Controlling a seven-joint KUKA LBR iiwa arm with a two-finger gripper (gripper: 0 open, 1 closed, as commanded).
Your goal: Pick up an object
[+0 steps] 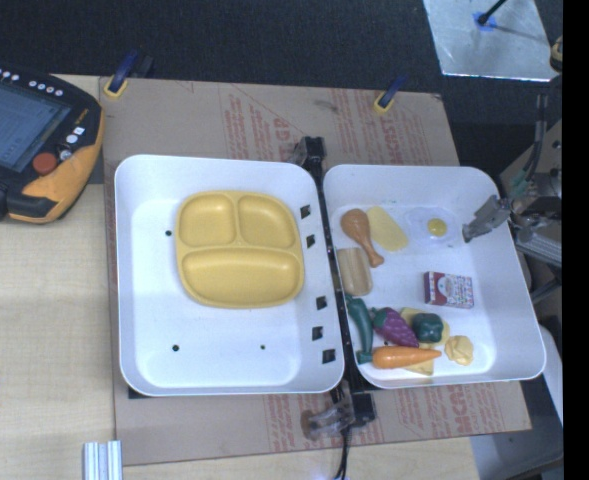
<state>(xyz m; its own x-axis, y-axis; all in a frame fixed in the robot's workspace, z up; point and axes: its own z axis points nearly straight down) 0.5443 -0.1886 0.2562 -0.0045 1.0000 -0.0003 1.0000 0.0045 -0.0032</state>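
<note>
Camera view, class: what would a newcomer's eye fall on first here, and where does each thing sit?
The big yellow divided plate stands out first, alone in the left white bin. Next comes the cluster of bright toy foods in the right white bin, with an orange carrot near its front edge and a drumstick further back. The gripper hangs over that bin's right side.

Two smooth, glossy white plastic bins [134,268] rest on a matt brown cardboard sheet [224,118] over a pale wood-grain surface [34,318], the left bin holding a satin yellow plastic divided plate [240,248], the right shiny plastic toy foods [404,333].
</note>
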